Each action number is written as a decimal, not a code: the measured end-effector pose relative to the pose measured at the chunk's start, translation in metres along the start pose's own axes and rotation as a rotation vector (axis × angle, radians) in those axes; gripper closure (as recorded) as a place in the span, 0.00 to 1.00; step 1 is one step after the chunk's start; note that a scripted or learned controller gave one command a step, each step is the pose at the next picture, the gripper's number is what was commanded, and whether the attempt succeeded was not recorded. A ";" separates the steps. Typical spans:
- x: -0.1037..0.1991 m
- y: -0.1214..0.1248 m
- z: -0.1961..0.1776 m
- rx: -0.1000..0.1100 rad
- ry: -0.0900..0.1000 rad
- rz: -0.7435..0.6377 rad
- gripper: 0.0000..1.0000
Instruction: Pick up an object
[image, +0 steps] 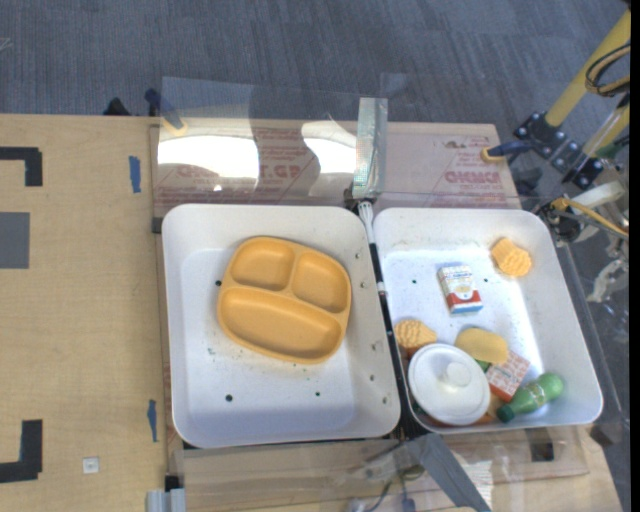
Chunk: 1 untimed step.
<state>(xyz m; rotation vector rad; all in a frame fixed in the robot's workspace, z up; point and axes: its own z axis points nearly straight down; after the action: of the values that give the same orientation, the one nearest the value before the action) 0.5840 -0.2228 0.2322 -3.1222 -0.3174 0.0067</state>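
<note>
Leftward, yellow divided plate (285, 298) in left bin (190, 400); toy foods in right bin (570, 330).

Both bins (190, 420) look like smooth white plastic with a slight sheen. The yellow tray (285, 298) seems matt plastic. The lid (452, 381) is glossy white; the counter (75, 300) looks like matt cardboard.

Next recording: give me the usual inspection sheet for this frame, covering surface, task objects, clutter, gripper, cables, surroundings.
Surface: two white bins side by side, left bin and right bin.
Job's things: left bin holds a yellow divided plate; right bin holds a small carton, a white lidded bowl, a green bottle and yellow food pieces.
Clutter: nothing seen.
Grippers: nothing seen.
Cables: yellow and black cables, top right.
Surroundings: cardboard sheets, grey carpet.
</note>
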 end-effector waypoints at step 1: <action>-0.037 -0.007 -0.099 -0.007 0.010 -0.032 0.00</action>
<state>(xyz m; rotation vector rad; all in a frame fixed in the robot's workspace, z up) 0.5468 -0.2236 0.3313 -3.1221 -0.3677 -0.0102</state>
